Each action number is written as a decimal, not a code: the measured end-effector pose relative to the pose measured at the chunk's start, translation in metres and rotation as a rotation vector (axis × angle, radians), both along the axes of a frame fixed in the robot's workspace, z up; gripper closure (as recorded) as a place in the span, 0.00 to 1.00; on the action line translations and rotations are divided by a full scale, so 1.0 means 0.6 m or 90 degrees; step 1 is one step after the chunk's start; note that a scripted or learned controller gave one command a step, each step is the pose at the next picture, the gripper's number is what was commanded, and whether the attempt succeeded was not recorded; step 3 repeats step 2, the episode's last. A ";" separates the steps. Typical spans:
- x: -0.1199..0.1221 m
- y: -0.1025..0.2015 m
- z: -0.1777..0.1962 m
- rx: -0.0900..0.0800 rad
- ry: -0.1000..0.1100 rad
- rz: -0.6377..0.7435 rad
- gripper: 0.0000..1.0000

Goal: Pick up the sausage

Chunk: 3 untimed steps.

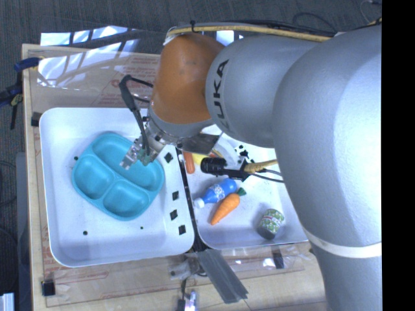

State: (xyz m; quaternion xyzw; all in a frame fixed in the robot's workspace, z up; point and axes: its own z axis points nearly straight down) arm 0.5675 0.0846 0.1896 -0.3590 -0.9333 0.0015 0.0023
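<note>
Looming grey at the right of the frame, the arm reaches leftward across the table. Below it, the right bin holds a carrot, a small blue bottle and a greenish ball. The sausage lies by the divider, half hidden. Further left, the pincer hovers over a blue tray; I can't tell its grip.

I see dark grey carpet floor across the top of the frame and down the left edge. The wooden bench carries a glossy plastic sheet catching bright glare at upper left.
</note>
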 end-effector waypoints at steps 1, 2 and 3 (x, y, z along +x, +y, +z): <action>0.027 0.067 -0.082 -0.001 0.002 0.023 1.00; 0.096 -0.055 0.002 0.000 -0.004 0.166 1.00; 0.096 -0.055 0.002 0.000 -0.004 0.166 1.00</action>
